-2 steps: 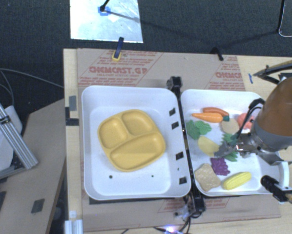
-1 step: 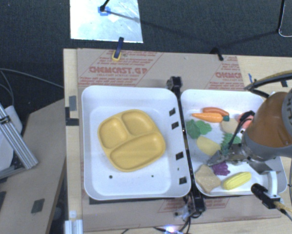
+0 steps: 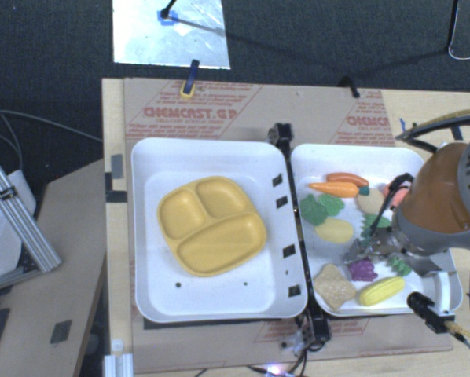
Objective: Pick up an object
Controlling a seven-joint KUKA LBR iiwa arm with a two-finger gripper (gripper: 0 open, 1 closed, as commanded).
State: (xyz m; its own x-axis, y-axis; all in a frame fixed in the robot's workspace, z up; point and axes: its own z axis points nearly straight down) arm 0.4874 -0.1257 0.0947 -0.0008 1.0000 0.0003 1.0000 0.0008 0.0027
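The right bin (image 3: 310,159) holds several toy foods: an orange carrot (image 3: 341,184), a green leafy piece (image 3: 320,207), a pale yellow lump (image 3: 335,230), purple grapes (image 3: 363,270), a beige bread slice (image 3: 335,286), a yellow corn cob (image 3: 380,290) and a cream piece (image 3: 369,203). My gripper (image 3: 366,250) hangs low in this bin, just above the grapes and to the right of the yellow lump. The arm's orange band (image 3: 447,191) covers the bin's right part. Some green leaves (image 3: 398,266) poke out under the wrist.
The left bin (image 3: 148,234) carries a yellow divided plate (image 3: 211,225). A black divider with clips (image 3: 291,226) runs between the bins. A cardboard sheet (image 3: 243,108) lies under both, and a metal frame (image 3: 19,218) stands at the far left.
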